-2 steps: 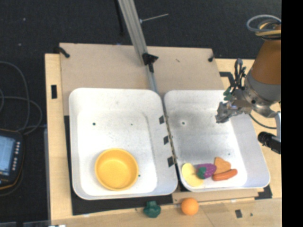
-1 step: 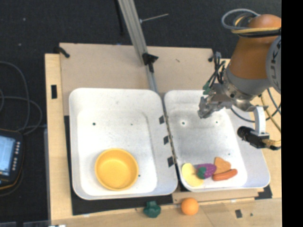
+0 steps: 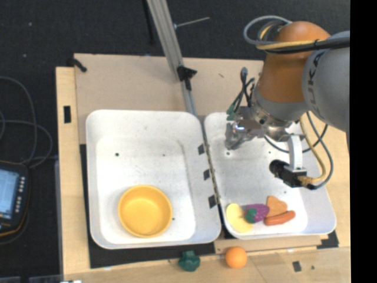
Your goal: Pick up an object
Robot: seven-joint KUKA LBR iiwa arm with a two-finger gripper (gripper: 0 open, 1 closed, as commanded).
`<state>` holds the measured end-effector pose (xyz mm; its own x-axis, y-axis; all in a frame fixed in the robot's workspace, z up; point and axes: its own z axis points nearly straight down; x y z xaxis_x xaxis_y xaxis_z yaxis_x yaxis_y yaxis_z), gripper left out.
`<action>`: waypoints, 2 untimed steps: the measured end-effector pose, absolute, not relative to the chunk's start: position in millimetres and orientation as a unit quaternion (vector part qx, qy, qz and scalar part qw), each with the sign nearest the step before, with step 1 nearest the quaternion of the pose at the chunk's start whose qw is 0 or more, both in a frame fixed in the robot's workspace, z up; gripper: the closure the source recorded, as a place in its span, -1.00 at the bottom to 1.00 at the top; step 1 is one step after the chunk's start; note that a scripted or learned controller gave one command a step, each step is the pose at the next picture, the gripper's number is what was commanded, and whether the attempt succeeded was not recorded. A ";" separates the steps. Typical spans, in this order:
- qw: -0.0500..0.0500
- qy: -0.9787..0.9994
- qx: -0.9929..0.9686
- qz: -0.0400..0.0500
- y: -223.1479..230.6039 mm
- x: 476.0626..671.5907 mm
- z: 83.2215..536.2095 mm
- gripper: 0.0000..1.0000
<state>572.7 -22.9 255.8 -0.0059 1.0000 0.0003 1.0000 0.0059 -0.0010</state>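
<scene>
An orange ball (image 3: 235,257) and a green toy (image 3: 189,261) lie on the counter's (image 3: 135,63) near edge. In the right bin's (image 3: 321,202) near end cluster a yellow piece (image 3: 235,216), purple piece (image 3: 257,212) and carrot (image 3: 280,219). The gripper (image 3: 235,135) hovers at the far end, whether apart or together I cannot tell. The approach is underway; next it must travel nearward and descend.

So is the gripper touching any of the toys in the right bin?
Apart. In the camera view the gripper hangs over the far end of the right bin, while the toys lie clustered at its near edge, with bare bin floor between.
</scene>
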 end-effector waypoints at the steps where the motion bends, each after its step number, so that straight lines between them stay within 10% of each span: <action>1: 0.000 -0.710 -0.704 -0.001 30.2 580.2 260.8 1.00; 2: 0.000 -0.710 -0.704 -0.001 83.2 591.0 261.8 1.00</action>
<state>591.0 83.2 261.8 -0.0075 1.0000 0.0016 1.0000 0.0075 0.0016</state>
